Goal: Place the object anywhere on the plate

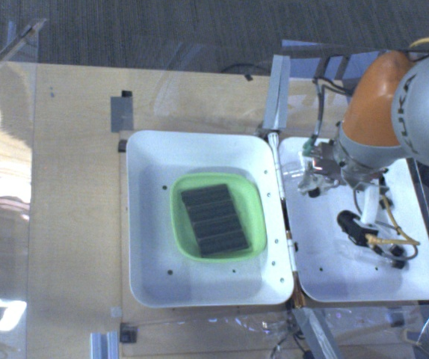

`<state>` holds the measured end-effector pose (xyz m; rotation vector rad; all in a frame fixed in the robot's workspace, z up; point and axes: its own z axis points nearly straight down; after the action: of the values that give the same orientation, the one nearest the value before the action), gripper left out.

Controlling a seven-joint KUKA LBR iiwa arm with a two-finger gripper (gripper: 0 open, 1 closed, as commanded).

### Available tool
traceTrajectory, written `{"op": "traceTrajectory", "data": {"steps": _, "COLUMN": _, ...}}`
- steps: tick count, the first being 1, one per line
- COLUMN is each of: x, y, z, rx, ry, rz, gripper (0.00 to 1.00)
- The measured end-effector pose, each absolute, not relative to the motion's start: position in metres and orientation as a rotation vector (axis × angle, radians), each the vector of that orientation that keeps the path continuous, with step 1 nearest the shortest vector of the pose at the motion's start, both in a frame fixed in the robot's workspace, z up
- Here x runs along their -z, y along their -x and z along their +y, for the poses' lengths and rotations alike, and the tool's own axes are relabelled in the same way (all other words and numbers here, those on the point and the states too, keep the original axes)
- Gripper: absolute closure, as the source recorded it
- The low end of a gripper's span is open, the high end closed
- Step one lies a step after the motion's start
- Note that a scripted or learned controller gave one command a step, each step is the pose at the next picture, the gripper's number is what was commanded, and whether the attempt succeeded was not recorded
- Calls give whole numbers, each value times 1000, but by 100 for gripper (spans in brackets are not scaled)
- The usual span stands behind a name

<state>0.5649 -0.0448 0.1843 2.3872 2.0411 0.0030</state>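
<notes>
1. The bench (65, 200) is carrying two shallow white bins side by side, the left bin (143, 275) and the right bin (334, 279), with their inner walls almost touching.
2. A green plate (179, 226) is sitting on the floor of the left bin, roughly mid-way front to back and somewhat closer to that bin's right wall than to its left wall.
3. The object (214, 220), a dark grey rectangular slab with ridges running across it, is lying flat on the plate. It is covering most of the plate's middle, and green rim is showing all around it.
4. The slab's long side is running at a slight slant, from the plate's back-left toward its front-right.
5. The arm (383, 114), grey with an orange band, is reaching in over the right bin's back-right corner.
6. The gripper (313, 172) is hanging over the back-left part of the right bin, near the wall shared with the left bin.
7. Jaw state: cannot tell, since the wrist hardware is blocking the tips from this angle.
8. The gripper is staying on the right-bin side, well apart from the object and the plate.
9. A grey metal post (278, 88) is standing at the bench's back edge, between the two bins.
</notes>
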Motion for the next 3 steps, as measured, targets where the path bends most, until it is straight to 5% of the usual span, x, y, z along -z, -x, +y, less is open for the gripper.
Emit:
{"op": "traceTrajectory", "data": {"steps": 1, "x": -185, "y": -539, "z": 11, "rx": -4, "ry": -2360, "rz": 2073, "gripper": 100}}
{"op": "traceTrajectory", "data": {"steps": 2, "x": -185, "y": -539, "z": 11, "rx": -4, "ry": -2361, "rz": 2072, "gripper": 0}}
{"op": "traceTrajectory", "data": {"steps": 3, "x": -185, "y": -574, "z": -45, "rx": -7, "ry": -2312, "rz": 2121, "gripper": 0}}
